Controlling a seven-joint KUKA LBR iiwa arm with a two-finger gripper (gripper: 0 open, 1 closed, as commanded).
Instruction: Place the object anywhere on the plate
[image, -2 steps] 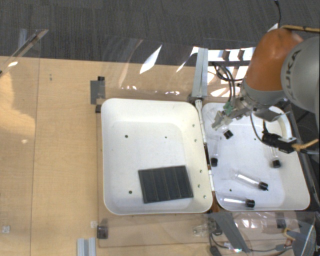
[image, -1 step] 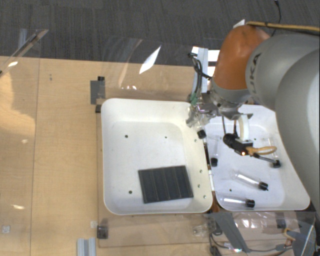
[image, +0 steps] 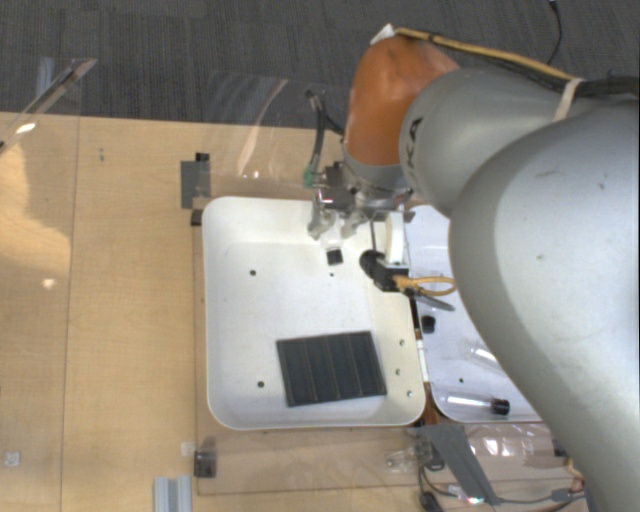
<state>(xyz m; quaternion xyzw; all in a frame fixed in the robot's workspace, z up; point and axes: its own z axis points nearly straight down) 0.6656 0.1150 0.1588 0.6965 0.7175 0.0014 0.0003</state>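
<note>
While the end effector (image: 334, 222) hangs over the upper part of the left white bin (image: 230, 300), the small black block (image: 334, 256) shows just below it against the bin's white floor. Whether the block lies there or is pinched I cannot tell, nor whether the end effector is spread or pressed together. The dark ribbed plate (image: 330, 368) lies in the same bin's lower part, well apart from the block, with nothing on it. By my judgement the placing is not yet done: the block must be carried to the plate and released on it.
</note>
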